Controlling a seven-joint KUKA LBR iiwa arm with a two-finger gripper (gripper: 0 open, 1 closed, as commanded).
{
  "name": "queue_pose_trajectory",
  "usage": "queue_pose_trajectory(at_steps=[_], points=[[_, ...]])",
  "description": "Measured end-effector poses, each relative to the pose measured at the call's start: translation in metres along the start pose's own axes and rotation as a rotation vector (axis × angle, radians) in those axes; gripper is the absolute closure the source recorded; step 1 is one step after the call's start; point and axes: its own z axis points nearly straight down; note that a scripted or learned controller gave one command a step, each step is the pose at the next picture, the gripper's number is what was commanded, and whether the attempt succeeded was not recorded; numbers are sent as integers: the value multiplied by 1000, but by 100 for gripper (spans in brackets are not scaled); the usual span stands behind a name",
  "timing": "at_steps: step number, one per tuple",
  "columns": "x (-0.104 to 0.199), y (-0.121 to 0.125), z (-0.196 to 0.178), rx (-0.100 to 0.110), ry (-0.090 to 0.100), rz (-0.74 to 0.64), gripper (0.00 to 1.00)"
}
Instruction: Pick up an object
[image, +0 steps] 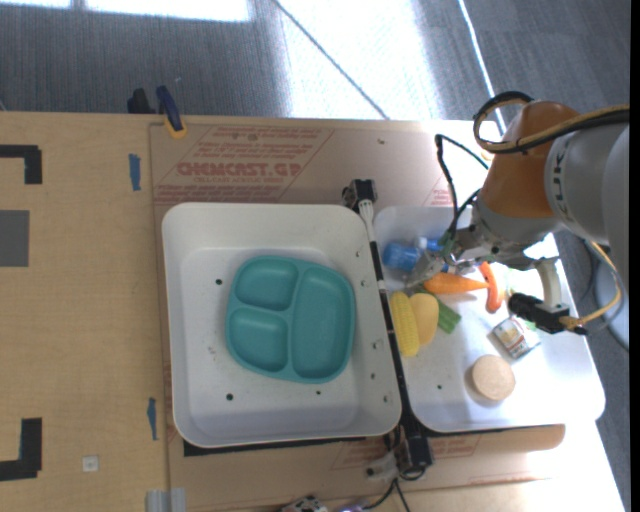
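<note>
Gripper (452, 258): low in the right bin (560, 400), at its upper-left part — whether it is released or clenched I cannot tell, since the wrist hides it.
Carrot (455, 284): lies just below the gripper, touching or nearly so; nothing shows it as grasped.
Carrot axis: runs left–right across the bin, thick end toward the divider, thin end toward the arm's side.
Key relation: the carrot sits directly under and a little toward the bench's near edge from the tool, so a short drop looks enough, with the closing direction set across that left–right axis.
Neighbours: blue object (402, 256) just left of the gripper; corn (404, 322) and a yellow piece (426, 317) below the carrot, close by — a crowded corner.
Farther off: round disc (492, 378) and a small packet (512, 338), well apart from the tool.
Left bin (200, 400): holds a teal tray (291, 317), away from the arm.
</note>
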Motion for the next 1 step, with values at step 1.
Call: queue_pose_trajectory(at_steps=[1], points=[[7,-33,9,3,0,174,0]])
